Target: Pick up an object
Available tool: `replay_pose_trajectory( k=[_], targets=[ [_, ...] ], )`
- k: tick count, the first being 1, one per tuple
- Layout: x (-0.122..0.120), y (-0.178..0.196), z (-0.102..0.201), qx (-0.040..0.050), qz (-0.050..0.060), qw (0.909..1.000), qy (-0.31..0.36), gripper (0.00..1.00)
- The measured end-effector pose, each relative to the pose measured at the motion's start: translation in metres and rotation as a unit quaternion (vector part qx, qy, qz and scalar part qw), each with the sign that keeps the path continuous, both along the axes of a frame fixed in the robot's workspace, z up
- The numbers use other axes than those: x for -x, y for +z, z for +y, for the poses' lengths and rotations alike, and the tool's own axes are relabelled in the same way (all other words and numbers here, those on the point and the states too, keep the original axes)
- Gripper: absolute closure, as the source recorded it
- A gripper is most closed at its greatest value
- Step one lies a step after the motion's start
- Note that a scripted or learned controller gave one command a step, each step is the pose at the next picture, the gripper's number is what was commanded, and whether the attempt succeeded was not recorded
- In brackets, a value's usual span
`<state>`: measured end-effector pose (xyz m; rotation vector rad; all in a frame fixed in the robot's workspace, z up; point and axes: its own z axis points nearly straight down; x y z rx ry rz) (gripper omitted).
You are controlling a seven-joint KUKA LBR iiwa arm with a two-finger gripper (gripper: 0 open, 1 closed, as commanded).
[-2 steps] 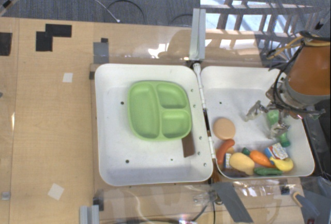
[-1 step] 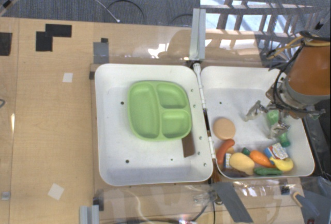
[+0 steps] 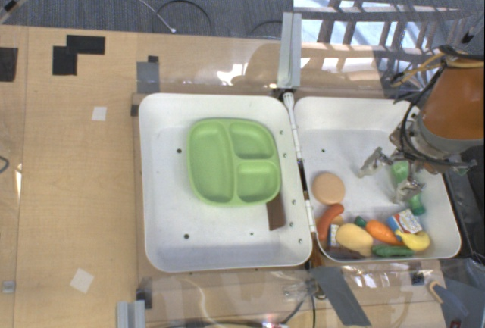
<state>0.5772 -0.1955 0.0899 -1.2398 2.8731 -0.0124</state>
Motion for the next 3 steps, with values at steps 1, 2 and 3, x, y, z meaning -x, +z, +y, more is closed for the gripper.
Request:
replay_pose_trajectory(
  k=[1, 2, 3],
  targets=[
    [-0.017, -0.001, -0.009, -0.0005, 0.000, 0.9998, 0.017, 0.00],
    [-0.008, 0.000, 0.012, 0.0012, 0.000, 0.9953, 0.096, 0.00],
    [-0.012, 0.015, 0.014, 0.0004, -0.007, 0.9954, 0.095, 1.00]
  ],
)
